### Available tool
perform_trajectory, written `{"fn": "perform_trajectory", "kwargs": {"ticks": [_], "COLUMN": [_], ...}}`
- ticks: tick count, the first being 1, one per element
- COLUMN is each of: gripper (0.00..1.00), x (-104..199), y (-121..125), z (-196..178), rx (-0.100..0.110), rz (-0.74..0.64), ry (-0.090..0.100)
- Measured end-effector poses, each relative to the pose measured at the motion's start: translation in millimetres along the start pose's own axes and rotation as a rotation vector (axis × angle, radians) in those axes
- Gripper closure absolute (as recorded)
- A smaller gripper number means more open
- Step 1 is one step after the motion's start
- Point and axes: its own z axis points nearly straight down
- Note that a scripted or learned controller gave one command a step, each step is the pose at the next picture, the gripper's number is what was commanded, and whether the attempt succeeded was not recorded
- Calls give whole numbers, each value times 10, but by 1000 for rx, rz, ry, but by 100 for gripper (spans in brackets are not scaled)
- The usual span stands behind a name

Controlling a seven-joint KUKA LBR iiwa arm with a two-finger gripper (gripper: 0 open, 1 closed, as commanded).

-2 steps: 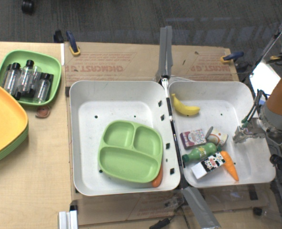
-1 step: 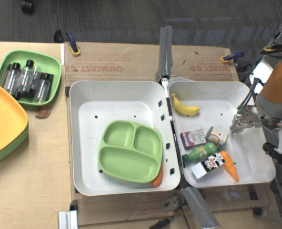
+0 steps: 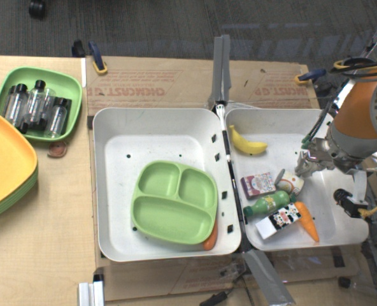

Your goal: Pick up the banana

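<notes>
The yellow banana (image 3: pixel 246 143) lies in the upper left part of the right bin (image 3: pixel 271 121), close to the divider between the two bins. My gripper (image 3: pixel 305 165) hangs low over the right side of that bin, about a hand's width to the right of the banana and a little nearer the front. It is apart from the banana and sits just above a small white toy (image 3: pixel 292 183). The grey arm with its orange band (image 3: pixel 362 109) comes in from the right edge.
The right bin also holds a purple packet (image 3: pixel 257 184), a green bottle (image 3: pixel 269 203), a cow-patterned carton (image 3: pixel 279 220) and a carrot (image 3: pixel 308 222). A green divided plate (image 3: pixel 176 201) fills the left bin (image 3: pixel 112 171). A bottle tray (image 3: pixel 39 104) and yellow plates (image 3: pixel 4 164) are at far left.
</notes>
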Motion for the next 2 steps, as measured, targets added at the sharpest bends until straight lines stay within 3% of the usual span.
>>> {"fn": "perform_trajectory", "kwargs": {"ticks": [1,2], "gripper": [100,100], "x": [170,149], "y": [-146,-55], "z": [-113,-20], "rx": [1,0], "rz": [157,277], "ry": [0,-1]}}
